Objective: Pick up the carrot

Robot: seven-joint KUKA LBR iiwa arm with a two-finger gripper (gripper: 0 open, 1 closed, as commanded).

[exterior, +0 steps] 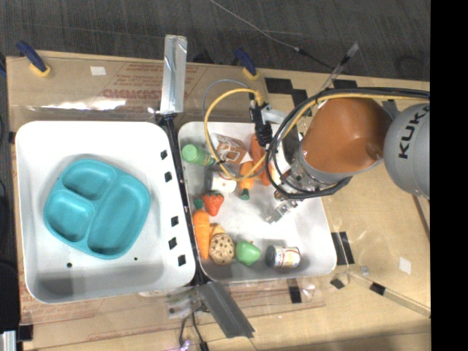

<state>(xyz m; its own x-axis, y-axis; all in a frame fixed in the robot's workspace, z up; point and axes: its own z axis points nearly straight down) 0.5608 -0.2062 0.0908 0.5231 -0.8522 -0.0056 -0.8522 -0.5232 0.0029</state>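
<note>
The carrot lies against the right bin's left wall, near its front corner beside the cookie — the gripper, its opening impossible to judge here, should come down straight, clear of both.

A teal three-compartment plastic plate lies in the left white bin. In the right white bin (near edge) sit a speckled cookie, a green pear-like toy and a small tin can.
</note>
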